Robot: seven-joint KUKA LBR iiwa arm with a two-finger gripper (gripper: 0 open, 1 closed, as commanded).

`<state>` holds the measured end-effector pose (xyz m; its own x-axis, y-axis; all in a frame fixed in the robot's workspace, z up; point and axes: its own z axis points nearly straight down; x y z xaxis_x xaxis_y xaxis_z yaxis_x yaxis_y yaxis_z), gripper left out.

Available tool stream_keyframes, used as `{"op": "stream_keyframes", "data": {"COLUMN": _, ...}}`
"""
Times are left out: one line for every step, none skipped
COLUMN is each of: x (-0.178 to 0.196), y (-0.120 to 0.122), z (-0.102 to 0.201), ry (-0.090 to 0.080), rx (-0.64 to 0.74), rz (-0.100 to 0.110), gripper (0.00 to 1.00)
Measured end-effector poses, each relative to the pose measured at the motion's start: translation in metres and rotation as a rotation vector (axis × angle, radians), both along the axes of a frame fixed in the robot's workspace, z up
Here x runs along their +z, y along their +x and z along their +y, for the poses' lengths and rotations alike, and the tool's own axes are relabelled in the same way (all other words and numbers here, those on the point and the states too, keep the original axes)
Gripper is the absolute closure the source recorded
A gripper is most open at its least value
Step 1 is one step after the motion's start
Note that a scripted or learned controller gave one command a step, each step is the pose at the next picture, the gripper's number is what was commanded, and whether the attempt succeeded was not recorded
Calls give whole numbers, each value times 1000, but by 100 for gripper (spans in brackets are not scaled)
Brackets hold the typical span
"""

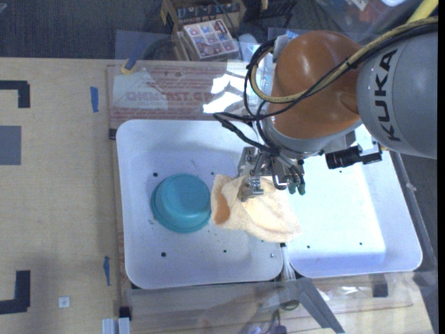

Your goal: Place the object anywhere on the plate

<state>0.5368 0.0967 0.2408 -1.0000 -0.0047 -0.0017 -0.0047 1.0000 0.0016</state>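
Note:
A round teal plate [182,202] lies in the left white bin [139,152], left of centre. A crumpled yellow and orange cloth [261,214] lies just right of the plate, draped over the ridge between the two bins. My gripper [273,186] hangs directly over the cloth's upper edge, pointing down, with its fingers [248,186] spread apart and open. The left finger touches or nearly touches the cloth's top edge. Nothing shows clamped between the fingers. The arm's orange band and grey wrist hide the area behind the gripper.
The right white bin [361,214] holds the cloth's right corner at its left rim. A cardboard sheet [160,92] lies behind the left bin. Black cables [240,120] loop from the wrist over the left bin's back edge.

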Motion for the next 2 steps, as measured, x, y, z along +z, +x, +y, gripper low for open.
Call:
{"op": "stream_keyframes", "data": {"x": -9, "y": -23, "z": 46, "ry": 0, "rx": -1, "rz": 1, "gripper": 100}}
{"op": "stream_keyframes", "data": {"x": -9, "y": -23, "z": 46, "ry": 0, "rx": -1, "rz": 0, "gripper": 0}}
